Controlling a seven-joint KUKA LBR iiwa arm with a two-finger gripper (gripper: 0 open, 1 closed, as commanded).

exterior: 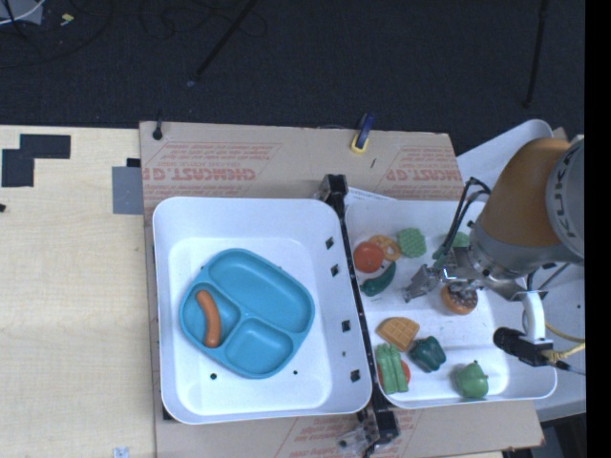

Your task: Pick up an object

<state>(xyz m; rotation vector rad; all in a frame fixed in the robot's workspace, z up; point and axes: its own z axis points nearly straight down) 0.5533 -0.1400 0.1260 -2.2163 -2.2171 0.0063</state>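
Observation:
My gripper hangs low over the middle of the right bin, on the end of the grey arm with the orange band. Just right of it, and touching or nearly touching it, lies a small brown and orange toy. To its left lie a red tomato, an orange slice, a dark green cucumber and a light green piece. Nothing shows held in the gripper.
Lower in the right bin lie a tan waffle-like piece, a dark green pepper, a green and red item and a green fruit. The left bin holds a blue divided plate with an orange sausage.

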